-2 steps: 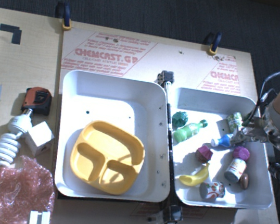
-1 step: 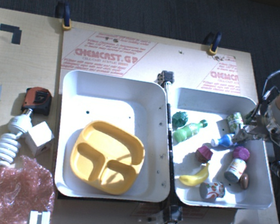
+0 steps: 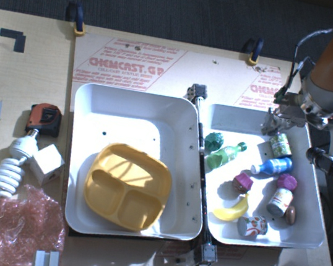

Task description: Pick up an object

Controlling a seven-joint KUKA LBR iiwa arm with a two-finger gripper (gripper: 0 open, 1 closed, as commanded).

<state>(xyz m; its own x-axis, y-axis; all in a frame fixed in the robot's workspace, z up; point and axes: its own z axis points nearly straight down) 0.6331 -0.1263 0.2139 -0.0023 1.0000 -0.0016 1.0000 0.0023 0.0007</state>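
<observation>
My gripper hangs over the far right corner of the right bin, reaching in from the right. Just below it lies a small green-labelled bottle; whether they touch is unclear. Also in this bin are a blue bottle, a green bottle, a dark green piece, a purple piece, a purple-capped jar, a banana, a patterned can and a small brown object.
The left bin holds a yellow divided tray. On the bench to the left lie a tape measure, a spiral light bulb, a white cube and a pink plastic bag.
</observation>
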